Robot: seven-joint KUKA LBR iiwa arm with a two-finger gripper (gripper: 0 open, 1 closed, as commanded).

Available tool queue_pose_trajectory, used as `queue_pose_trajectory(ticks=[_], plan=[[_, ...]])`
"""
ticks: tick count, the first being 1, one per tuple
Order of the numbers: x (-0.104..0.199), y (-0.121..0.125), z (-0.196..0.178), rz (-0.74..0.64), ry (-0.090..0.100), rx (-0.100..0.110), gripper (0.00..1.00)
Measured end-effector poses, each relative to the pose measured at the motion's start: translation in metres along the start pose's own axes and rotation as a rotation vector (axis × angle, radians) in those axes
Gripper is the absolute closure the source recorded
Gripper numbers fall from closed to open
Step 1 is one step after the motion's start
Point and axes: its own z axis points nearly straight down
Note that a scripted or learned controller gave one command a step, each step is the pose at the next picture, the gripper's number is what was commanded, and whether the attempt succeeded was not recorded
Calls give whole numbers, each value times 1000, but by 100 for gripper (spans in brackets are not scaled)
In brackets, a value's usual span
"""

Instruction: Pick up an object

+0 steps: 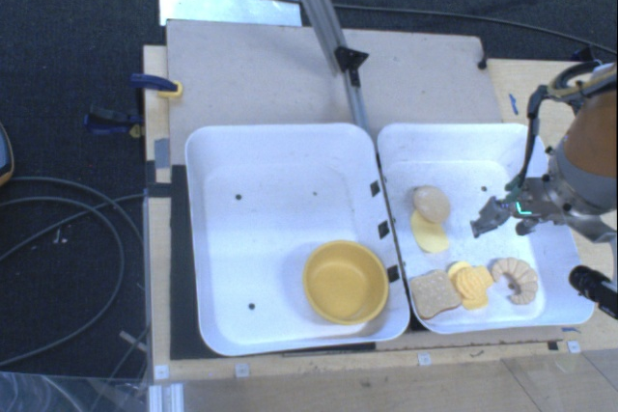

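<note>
Gripper (504,219) over right bin (454,142) — open floor beneath.

A pale wooden bench (415,72) sits on dark carpet (77,14). Black cables (68,207) loop across the floor at nine o'clock. A grey metal pole (319,5) slants in from twelve o'clock. Blue clamps (121,119) grip the bench's left edge.

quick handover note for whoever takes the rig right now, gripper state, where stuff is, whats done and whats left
Gripper: over the right bin, nothing visibly held.
Right bin: beige lump, pale yellow disc, bread slice, yellow ridged piece, shrimp-like piece.
Left bin: yellow bowl.
Done: arm is in position above the right bin.
Left: grasp one object and lift it.
</note>
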Motion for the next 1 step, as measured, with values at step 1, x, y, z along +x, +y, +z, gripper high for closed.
queue_pose_trajectory(ticks=[1], plan=[[0,0,0,0,0,-1,0]])
